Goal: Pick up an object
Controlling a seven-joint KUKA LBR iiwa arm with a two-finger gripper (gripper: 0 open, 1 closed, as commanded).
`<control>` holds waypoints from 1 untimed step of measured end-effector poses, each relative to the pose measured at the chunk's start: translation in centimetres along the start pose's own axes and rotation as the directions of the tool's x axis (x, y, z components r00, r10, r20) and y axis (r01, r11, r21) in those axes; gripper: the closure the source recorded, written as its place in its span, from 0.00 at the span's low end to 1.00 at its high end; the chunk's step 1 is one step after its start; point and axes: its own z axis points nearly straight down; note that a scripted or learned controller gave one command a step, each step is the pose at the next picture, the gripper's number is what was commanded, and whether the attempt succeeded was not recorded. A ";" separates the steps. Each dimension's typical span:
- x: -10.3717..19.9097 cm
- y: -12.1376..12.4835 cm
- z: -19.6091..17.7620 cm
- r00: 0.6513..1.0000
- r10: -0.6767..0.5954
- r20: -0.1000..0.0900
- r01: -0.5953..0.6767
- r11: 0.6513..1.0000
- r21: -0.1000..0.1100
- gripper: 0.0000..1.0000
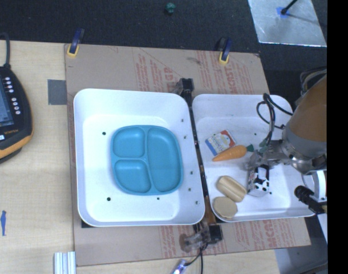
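Gripper (258,173) low in right bin (242,104), above cow toy (259,184), beside carrot (230,153); jaws' state unclear.

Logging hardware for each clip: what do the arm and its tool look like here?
The arm enters from the right as a bulky rounded body, orange-brown on top with a grey ring beneath. Black cables loop beside the wrist. The tool is a small dark metallic assembly; its details are too blurred to make out.
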 end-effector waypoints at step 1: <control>9.5 2.9 -9.1 1.000 0.004 -0.001 -0.004 1.000 -0.008 1.00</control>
